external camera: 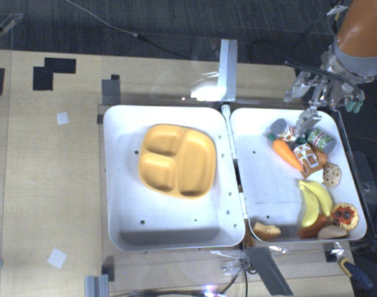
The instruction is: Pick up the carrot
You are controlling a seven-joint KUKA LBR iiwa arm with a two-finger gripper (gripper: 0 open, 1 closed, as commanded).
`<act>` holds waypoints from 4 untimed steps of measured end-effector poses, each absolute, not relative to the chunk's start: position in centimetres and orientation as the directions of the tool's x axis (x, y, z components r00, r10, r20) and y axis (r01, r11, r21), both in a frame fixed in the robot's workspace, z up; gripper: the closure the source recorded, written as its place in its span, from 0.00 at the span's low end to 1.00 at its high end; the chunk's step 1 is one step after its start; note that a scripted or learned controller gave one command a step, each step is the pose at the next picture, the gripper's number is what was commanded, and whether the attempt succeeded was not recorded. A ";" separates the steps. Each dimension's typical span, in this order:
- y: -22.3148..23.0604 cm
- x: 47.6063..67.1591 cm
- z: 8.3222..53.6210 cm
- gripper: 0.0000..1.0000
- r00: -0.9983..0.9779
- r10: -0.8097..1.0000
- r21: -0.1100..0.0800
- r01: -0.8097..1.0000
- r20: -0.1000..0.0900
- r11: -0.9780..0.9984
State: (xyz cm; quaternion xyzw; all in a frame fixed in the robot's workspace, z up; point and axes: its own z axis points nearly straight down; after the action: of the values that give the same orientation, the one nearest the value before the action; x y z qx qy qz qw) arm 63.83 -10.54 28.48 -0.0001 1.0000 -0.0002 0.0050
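The carrot [288,154] lies in the right bin [262,184], toward its 1 o'clock corner, tilted with the thick end up-left and the tip pointing to about 4 o'clock. It is crowded: a grey can [278,128] sits at its 11 o'clock, a small carton [308,158] touches it on the 3 o'clock side, and a green-topped can [322,141] lies just beyond. Bananas [313,201] rest lower, near 5 o'clock of the carrot.

The gripper [307,120] hangs over the bin's far edge, at about 1 o'clock from the carrot, close above it but not on it. How far the fingers stand apart cannot be told from here, and nothing is seen between them.

The step in hand looks like the approach. To do it well, the arm should probably shift toward 7 o'clock until centred over the carrot's thick half, where there is most bare orange. The fingers should close across the carrot's width, not along it, and come down clear of the carton, which could otherwise be caught or nudged.

The yellow tray [177,160] in the left bin [123,166] plays no part.
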 end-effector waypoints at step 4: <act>-8.6 58.9 9.0 0.00 -0.928 0.372 0.006 0.372 -0.015 0.928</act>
State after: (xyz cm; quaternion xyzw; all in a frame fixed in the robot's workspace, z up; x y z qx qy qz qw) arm 58.93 -8.64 8.96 0.1893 0.9819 0.0016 0.0082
